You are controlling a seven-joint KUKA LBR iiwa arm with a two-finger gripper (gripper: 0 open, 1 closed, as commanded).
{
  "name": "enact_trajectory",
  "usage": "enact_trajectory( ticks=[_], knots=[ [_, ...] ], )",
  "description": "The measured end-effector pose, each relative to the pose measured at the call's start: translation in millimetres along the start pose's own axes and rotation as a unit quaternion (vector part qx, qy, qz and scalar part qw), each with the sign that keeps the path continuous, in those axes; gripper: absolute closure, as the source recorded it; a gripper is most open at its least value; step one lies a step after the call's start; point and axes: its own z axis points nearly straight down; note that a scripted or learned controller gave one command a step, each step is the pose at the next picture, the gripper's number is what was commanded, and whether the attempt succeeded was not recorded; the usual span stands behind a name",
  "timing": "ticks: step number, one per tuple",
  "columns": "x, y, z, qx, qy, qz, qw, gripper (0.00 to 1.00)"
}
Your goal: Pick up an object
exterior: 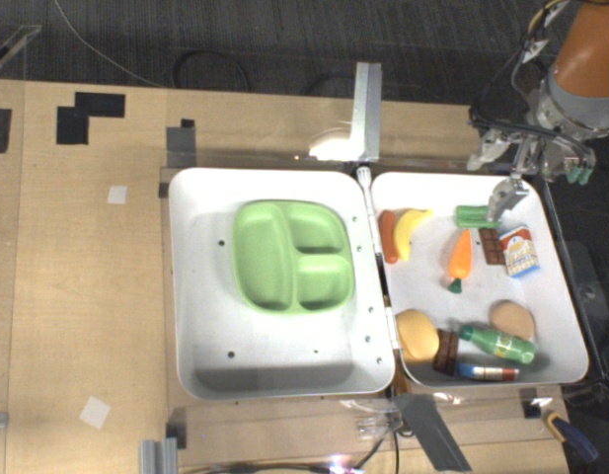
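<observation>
My tool (508,194) sits over the right bin's (561,265) top edge, just above the green block (476,215); can't tell its opening, nothing visibly held. Right bin contents: banana (412,227), red sausage (387,237), carrot (460,257), small carton (519,250), green bottle (497,344), bun (417,333). Left bin (200,294) has the green divided tray (290,255).

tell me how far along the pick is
Done: the arm has the gripper over the right bin's top edge, by the green block. In hand: nothing visibly held. Left: grasp and lift; carrot, banana and bottle lie in the bin.
</observation>
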Motion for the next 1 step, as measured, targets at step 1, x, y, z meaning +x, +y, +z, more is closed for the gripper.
enact_trajectory(
  ticks=[1],
  knots=[
    [-3.8, -12.2, 167.5, -0.001, 0.003, 0.058, 0.9983, 0.00]
  ],
)
